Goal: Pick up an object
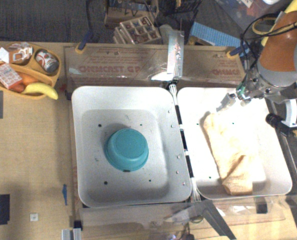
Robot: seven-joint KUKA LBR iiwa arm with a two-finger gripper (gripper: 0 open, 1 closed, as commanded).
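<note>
Two bins, one gripper point(232, 99) over the right bin point(278, 184).
We cannot tell its finger state; a cloth point(229, 151) lies below, a teal bowl point(127, 149) left.

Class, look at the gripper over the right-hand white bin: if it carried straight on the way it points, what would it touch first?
Probably the crumpled beige cloth in the right white bin. The gripper points down and leftward, its tip just above the cloth's upper edge, though height is hard to judge from above.
</note>
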